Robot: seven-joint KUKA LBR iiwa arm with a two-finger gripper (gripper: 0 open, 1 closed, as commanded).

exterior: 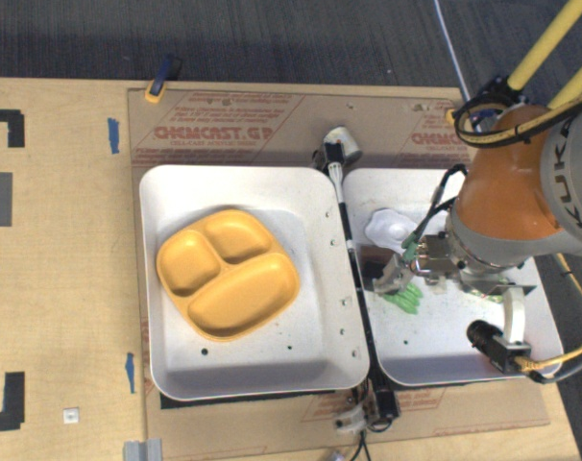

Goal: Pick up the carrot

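Observation:
My gripper (pixel 395 275) hangs low over the left part of the right bin (pixel 445 358), below the arm's orange band (pixel 502 200). A small green piece (pixel 407 299) lies on the bin floor just under and to the right of the gripper tip. It could be the carrot's leafy end, but I cannot tell, and no orange body shows beside it. The arm's wrist covers the bin floor to the right of the gripper. A dark patch (pixel 370 262) sits just left of the gripper, by the bin wall.
A white crumpled object (pixel 387 227) lies in the right bin above the gripper. The left bin (pixel 171 353) holds a yellow divided plate (pixel 229 272). A black cable end (pixel 493 344) dangles near the right bin's front edge. A ridge (pixel 353 286) separates the bins.

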